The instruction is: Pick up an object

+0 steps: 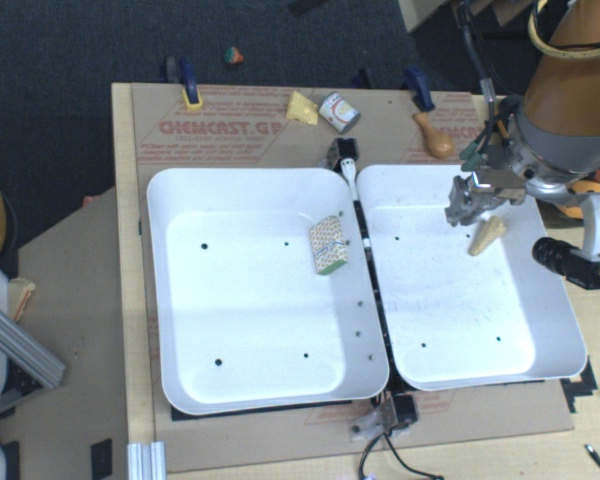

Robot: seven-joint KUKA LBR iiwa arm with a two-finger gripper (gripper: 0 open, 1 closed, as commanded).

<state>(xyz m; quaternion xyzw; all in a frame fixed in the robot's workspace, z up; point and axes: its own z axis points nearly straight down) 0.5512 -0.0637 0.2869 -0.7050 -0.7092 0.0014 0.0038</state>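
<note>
Evidently the arm is at the approach or grasp step: the grey arm with the orange band (570, 63) reaches in over the shallow white right-hand bin (540, 353), and its metal two-finger gripper (468, 208) hangs low over that bin's far part. Just beside the gripper, on its near right, lies a small tan wedge-shaped block (486, 235), its upper end tucked close under the gripper body; whether the two touch cannot be made out. The block lies on the bin floor beside the tool, not visibly between the fingers, so nothing can be called held, and whether the gripper is spread or pressed together cannot be told from this slanted view. This block is the likeliest target, being the nearest thing to the tool. Well away to the gripper's left, in the shallow white left-hand bin (180, 268), rests a small pale patterned packet (329, 244) close to the dark divider between the bins. Beyond the bins, on the brown cardboard-covered bench (220, 123), sit a yellow wedge (302, 109), a small white canister (339, 112) and an orange rounded piece (435, 136). By this reading, the next move calls for centring the tool over the tan block so the fingers straddle it, closing firmly, then lifting straight up.
</note>
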